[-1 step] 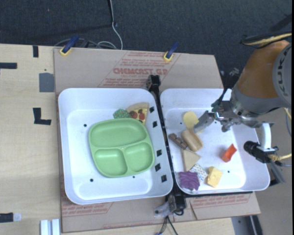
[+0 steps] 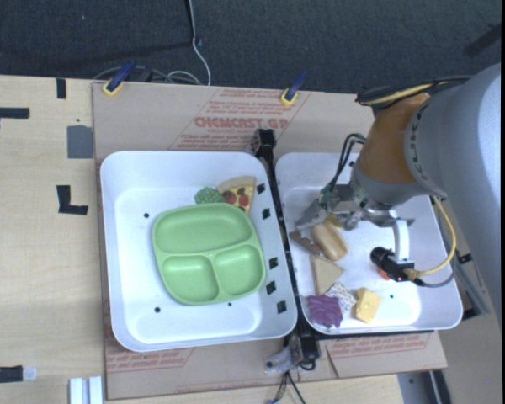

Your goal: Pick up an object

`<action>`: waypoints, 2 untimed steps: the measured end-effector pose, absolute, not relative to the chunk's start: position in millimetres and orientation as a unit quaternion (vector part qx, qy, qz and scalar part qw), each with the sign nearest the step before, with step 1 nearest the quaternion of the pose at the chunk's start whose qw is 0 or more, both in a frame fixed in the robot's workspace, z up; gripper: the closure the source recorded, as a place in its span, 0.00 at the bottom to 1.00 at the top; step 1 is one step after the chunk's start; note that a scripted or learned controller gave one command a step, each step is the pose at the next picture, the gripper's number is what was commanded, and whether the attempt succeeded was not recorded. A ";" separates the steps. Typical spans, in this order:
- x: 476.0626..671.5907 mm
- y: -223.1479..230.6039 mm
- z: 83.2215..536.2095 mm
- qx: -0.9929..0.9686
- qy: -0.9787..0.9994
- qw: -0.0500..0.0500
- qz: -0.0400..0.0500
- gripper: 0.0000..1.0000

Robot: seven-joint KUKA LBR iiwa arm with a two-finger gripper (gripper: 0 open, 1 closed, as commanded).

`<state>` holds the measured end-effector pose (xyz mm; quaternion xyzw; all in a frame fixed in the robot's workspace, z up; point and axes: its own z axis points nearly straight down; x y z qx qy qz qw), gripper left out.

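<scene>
So far nothing is lifted. My gripper point(image 2: 332, 213) hangs low in the right white bin point(image 2: 429, 310), just above a tan bread-roll-shaped toy point(image 2: 329, 241) lying at the bin's left side; whether I am clenched or released I cannot tell. Nearby lie a purple crumpled piece point(image 2: 324, 309) and a yellow cheese-like block point(image 2: 368, 305). What remains, I judge, is securing a grasp and raising something clear of the bin.

Two white bins: left bin point(image 2: 126, 225), right bin point(image 2: 429, 305), side by side on a cardboard sheet point(image 2: 227, 120) with red print. Yellow clamp point(image 2: 112, 85) and blue clamp point(image 2: 293, 87), probably clips, at its far edge.
</scene>
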<state>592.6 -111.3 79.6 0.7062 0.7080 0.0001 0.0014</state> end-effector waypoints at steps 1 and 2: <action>592.2 -110.9 95.8 0.707 0.708 -0.001 0.001 1.00; 592.1 -111.0 95.3 0.706 0.708 -0.001 0.001 0.00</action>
